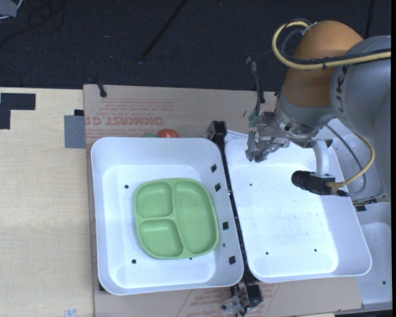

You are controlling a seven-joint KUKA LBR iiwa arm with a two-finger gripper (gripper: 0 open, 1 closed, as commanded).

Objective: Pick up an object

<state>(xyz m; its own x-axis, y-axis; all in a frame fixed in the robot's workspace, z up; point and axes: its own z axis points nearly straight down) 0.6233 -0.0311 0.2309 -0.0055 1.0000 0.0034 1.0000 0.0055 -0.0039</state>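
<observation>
Green plastic, the plate (176, 218) lies flat in the left bin (112, 157), mid-frame; it looks light, stiff and slippery, so grab its rim. Your gripper (256, 152) hangs above the right bin's (346, 256) top edge; I cannot tell its fingers' state.

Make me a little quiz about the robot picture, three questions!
1. True or false: the green plate lies in the left bin.
2. How many sections does the plate have?
3. The gripper is over which bin: A left, B right?

Key: 1 true. 2 three. 3 B, near its back left corner.
</observation>
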